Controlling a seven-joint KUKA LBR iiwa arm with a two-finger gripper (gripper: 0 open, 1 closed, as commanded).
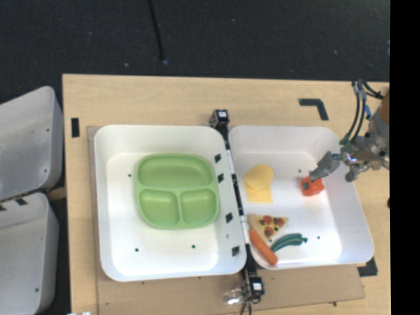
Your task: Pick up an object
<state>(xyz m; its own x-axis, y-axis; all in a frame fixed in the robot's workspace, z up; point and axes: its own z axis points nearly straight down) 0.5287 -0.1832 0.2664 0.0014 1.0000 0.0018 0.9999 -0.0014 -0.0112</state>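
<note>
Small red-orange object [313,187] in the right bin [341,238], touched by the pincer [319,173], grip state unclear.

Green plate [176,190], red-orange block [313,187]

No text, label, brand or number can be read on anything here.

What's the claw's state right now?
Claw: open or shut cannot be told; it sits right over the red block in the right bin, with no grip visible.
</note>
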